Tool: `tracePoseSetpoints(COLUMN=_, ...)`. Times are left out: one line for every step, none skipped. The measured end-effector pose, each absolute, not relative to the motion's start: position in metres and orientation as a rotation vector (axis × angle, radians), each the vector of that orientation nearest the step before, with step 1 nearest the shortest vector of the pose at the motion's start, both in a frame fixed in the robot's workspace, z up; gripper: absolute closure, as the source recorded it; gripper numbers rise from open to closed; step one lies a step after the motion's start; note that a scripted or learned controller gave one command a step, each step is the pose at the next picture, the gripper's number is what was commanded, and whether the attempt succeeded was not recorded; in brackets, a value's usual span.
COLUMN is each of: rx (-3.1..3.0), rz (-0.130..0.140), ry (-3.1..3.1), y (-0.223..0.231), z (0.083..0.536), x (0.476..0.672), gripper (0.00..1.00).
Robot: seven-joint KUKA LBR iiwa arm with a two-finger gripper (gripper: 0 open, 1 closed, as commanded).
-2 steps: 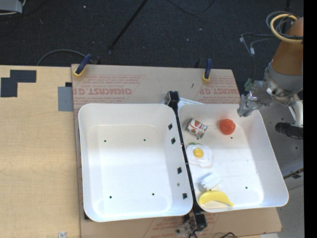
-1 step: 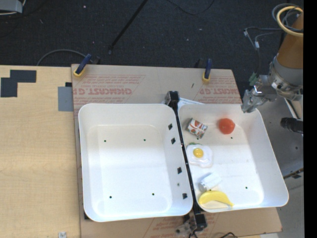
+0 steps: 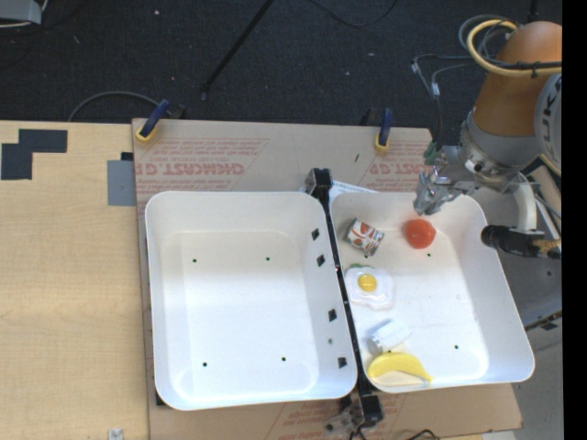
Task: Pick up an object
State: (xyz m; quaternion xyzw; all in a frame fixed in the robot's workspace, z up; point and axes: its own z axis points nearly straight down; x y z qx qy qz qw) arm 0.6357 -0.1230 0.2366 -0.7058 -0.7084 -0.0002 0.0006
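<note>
The right bin [image 3: 495, 319] holds several objects. A red tomato [image 3: 420, 234] lies near its far side. A small red-and-white carton [image 3: 365, 236] lies to the tomato's left. A fried egg toy [image 3: 369, 284] sits near the divider. A white block [image 3: 389, 335] and a yellow banana [image 3: 398, 368] rest at the near left corner. My gripper [image 3: 429, 203] hangs over the bin's far edge, just above and slightly right of the tomato, with nothing seen between its fingers.
The left bin [image 3: 174, 246] stands beside the right one, with a black divider strip [image 3: 328, 264] between them. Blue-and-yellow clamps [image 3: 152, 121] [image 3: 384, 128] pin the cardboard sheet at the back. A wooden bench surface lies to the left.
</note>
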Motion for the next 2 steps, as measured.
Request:
tracePoseSetpoints(rx=-2.217, rz=-0.002, ry=-2.225, y=-0.068, z=0.244, x=0.63, gripper=1.0)
tracePoseSetpoints(rx=-2.217, rz=-0.002, ry=-2.225, y=-0.015, z=0.251, x=0.617, gripper=1.0)
